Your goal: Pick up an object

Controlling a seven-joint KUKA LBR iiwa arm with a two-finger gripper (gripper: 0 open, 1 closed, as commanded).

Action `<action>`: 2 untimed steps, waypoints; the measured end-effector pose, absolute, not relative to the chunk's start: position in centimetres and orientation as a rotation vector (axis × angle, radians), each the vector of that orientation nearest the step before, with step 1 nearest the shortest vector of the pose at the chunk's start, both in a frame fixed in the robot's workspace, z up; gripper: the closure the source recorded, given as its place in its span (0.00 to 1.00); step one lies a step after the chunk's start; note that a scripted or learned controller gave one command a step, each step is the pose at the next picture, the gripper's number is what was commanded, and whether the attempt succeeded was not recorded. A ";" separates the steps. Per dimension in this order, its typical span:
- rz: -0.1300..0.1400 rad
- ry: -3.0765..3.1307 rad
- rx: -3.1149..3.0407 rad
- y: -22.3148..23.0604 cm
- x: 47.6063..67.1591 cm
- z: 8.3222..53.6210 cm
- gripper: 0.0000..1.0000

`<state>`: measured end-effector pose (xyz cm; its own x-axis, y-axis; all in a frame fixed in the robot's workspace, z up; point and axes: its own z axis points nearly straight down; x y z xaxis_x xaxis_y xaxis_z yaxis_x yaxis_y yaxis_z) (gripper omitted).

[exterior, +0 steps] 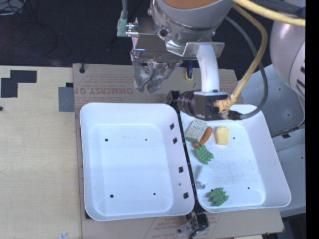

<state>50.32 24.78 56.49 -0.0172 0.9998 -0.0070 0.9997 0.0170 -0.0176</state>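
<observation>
The right bin (259, 183) holds several small objects. A checkered tan and blue piece (196, 129) lies by the divider, with an orange carrot (204, 136) touching it. A yellow corn piece (222, 135) sits just to the right. A green leafy piece (203, 155) lies below the carrot, and another green piece (218, 196) rests near the front rim. My gripper (148, 83) hangs high above the back edge of the left bin (89, 133), well apart from all the objects. I see nothing in it.
A small pale scrap (199, 184) lies near the divider in the right bin. The arm's wrist and a yellow cable (249, 73) overhang the right bin's back edge. Cardboard (104, 83) lies under both bins.
</observation>
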 end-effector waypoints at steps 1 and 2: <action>0.034 -2.239 -2.191 24.9 50.3 57.4 1.00; 0.014 -2.225 -2.214 24.4 50.3 53.5 1.00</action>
<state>50.29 24.43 53.47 -0.0049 1.0000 -0.0042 1.0000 0.0049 -0.0081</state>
